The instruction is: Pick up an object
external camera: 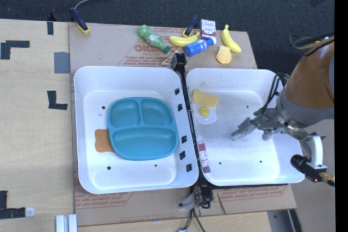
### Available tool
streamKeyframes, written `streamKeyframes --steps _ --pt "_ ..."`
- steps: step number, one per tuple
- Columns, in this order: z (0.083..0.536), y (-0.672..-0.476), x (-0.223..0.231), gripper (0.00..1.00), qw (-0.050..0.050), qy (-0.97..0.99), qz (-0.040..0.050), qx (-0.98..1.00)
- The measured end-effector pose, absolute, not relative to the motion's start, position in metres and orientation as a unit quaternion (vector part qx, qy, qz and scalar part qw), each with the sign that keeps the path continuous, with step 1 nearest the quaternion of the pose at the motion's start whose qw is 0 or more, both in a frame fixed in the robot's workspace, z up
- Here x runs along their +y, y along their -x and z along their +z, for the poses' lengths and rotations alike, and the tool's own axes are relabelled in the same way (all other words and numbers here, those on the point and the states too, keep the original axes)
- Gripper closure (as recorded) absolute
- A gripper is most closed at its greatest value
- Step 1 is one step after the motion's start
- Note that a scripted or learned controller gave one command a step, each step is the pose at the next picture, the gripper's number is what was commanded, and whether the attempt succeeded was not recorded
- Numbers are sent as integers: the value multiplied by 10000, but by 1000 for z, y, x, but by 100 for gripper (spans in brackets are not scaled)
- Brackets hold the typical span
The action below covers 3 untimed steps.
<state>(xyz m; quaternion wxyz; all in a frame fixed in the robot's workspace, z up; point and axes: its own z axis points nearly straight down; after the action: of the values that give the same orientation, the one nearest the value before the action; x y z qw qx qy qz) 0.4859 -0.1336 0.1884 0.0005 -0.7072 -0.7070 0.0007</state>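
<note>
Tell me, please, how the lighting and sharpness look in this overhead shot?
Camera view: even, soft light, with only faint shadows under the blue plate and the gripper; the white bins look bright but not blown out; overall slightly soft, so the small toys behind the bins lack fine detail.

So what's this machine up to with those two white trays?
A grey and orange robot arm reaches in from the right over the right-hand bin, its gripper hanging low inside it. It is meant to pick something up. The nearest things are a yellow piece and a small fried-egg toy at the bin's left side. The left bin holds a blue divided plate.
</note>
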Motion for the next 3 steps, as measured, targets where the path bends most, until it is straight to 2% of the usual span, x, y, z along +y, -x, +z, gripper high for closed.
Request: streamKeyframes --steps 1,2,3 --pt "184 -563 -90 0 5 7063 2 -7079" --pt "88 -603 -106 0 -8 7066 1 -7076" --pt "85 -661 -95 0 -13 7065 -7 -7077"
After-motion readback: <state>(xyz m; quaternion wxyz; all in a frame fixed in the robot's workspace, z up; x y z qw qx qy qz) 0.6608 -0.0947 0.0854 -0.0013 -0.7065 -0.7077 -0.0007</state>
